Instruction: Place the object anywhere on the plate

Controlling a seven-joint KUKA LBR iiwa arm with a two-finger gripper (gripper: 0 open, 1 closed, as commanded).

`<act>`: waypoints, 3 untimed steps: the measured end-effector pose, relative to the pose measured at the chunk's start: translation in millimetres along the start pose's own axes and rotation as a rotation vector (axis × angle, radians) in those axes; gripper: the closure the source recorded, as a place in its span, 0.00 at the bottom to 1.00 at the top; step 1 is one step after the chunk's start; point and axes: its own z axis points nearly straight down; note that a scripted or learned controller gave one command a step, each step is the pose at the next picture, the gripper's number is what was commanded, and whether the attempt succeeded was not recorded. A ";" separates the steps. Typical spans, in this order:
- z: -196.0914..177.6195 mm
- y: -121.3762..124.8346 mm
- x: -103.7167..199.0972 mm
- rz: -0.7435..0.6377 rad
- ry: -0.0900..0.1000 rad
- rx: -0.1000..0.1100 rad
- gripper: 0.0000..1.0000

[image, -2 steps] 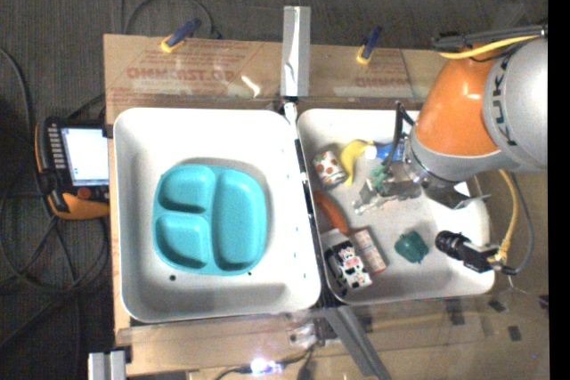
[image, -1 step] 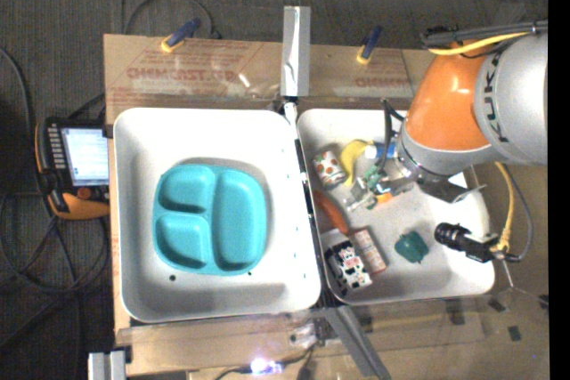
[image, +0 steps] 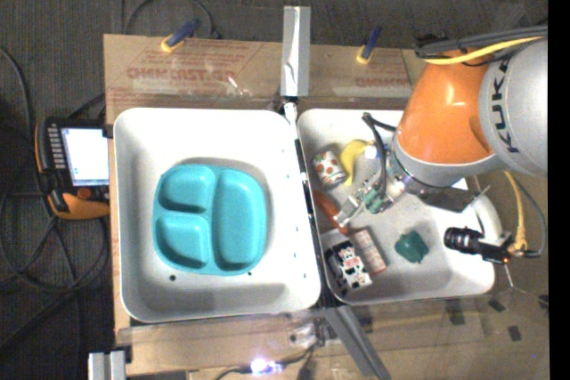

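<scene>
You're looking down on the grey arm with its orange band reaching in from the right, and its two-finger claw (image: 367, 196) sits low over the right white bin (image: 445, 287), among the clutter; how far the claw is parted and whether anything is in it you can't tell from here, the wrist covers too much. Just left of the claw lies an orange-red slim object (image: 326, 208), its long axis running on a diagonal from upper left to lower right, close along the bin's left wall. Above and left of the claw sits a small white cup with red spots (image: 328, 167), with a yellow rounded item (image: 356, 152) just beside it, right up near the wrist. Below the claw there's a brown rectangular bar (image: 369, 250) lying tilted, and next to that, lower left, a black-and-white printed packet (image: 349, 267). Down and to the right of the claw rests a dark teal lump (image: 411, 246), with bare bin floor around it. Well off to the claw's left, across the divider between the bins, the turquoise three-compartment plate (image: 214, 218) lies flat in the middle of the left white bin (image: 134, 280), with open white floor on every side of it.
</scene>
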 end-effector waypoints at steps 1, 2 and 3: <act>11.9 -8.0 24.3 0.097 0.000 0.000 1.00; 20.7 25.5 24.9 0.098 0.000 0.001 1.00; 20.3 96.9 6.4 0.098 -0.003 0.001 1.00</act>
